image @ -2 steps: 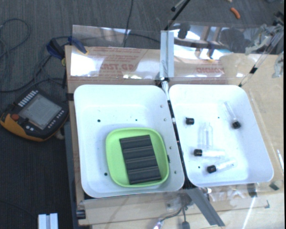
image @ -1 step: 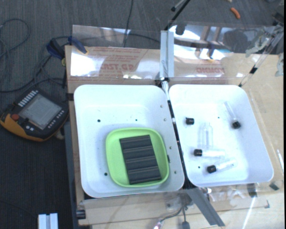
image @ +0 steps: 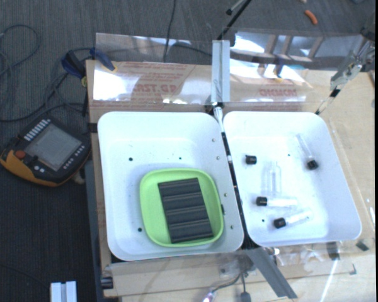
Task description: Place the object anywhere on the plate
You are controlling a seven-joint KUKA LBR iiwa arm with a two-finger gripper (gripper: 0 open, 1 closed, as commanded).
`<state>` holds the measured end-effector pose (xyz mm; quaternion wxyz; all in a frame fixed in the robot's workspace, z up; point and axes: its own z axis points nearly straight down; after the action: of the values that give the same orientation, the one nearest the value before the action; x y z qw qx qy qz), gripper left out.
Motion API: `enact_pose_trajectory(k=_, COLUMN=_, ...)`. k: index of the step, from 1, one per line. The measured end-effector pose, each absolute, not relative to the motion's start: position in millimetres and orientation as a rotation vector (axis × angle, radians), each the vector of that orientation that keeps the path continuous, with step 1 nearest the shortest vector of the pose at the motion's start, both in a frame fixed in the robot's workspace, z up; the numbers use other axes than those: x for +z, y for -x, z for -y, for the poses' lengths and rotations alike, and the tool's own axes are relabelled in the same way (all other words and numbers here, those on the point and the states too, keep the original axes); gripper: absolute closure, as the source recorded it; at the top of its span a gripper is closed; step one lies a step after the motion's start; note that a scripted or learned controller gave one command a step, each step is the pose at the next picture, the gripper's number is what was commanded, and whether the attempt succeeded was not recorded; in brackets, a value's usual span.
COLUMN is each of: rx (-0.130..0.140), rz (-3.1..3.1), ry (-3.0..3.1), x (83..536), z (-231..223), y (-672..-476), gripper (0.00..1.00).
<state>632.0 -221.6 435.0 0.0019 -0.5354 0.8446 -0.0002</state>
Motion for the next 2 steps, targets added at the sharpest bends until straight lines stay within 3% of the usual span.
enact_pose_trajectory(k=1, rx=0.000, rz=-2.579, ry=1.789, x=434, z=219, y=-627.8, gripper=0.00)
enact_pose_trajectory(k=2, rx=0.001, rz=-2.666, ry=1.652, x=435, z=220, y=-597.4, gripper=0.00)
